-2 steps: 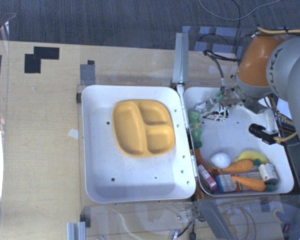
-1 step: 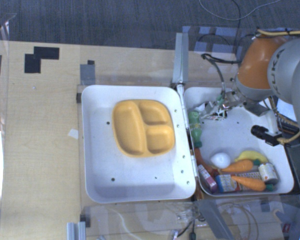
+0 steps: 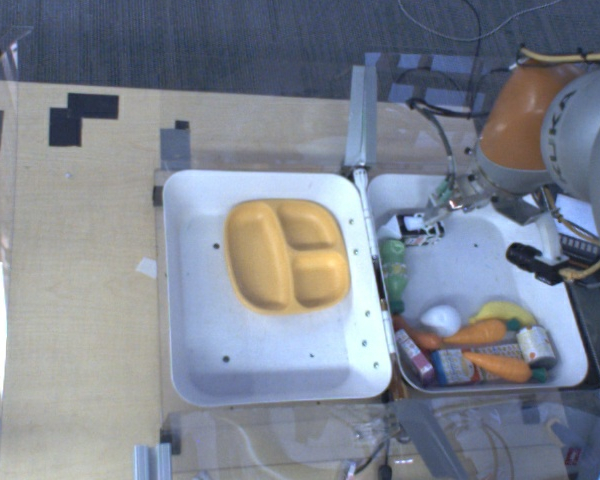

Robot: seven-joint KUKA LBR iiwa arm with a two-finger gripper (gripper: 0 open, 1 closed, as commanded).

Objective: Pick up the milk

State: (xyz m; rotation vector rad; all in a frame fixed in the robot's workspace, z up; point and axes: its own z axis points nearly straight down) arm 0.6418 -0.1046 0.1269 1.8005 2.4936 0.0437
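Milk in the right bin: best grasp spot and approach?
Likely top-down, across the milk's short body. It sits in the bin's corner, carrots on one side, wall on the other, so side entries look blocked.

I see open floor in the right bin [image 3: 480, 258] mid and upper right; a tool could drop in there. Near edge is packed: carrots [image 3: 488, 334], egg [image 3: 441, 319], banana [image 3: 507, 314], cartons and small packs touching each other, no gaps btwn them. Green items [image 3: 393, 268] hug the left wall. Arm [image 3: 540, 118] hangs over the bin's far right corner. Left bin [image 3: 195, 298]: yellow tray [image 3: 285, 254] takes the centre, margins free all round.
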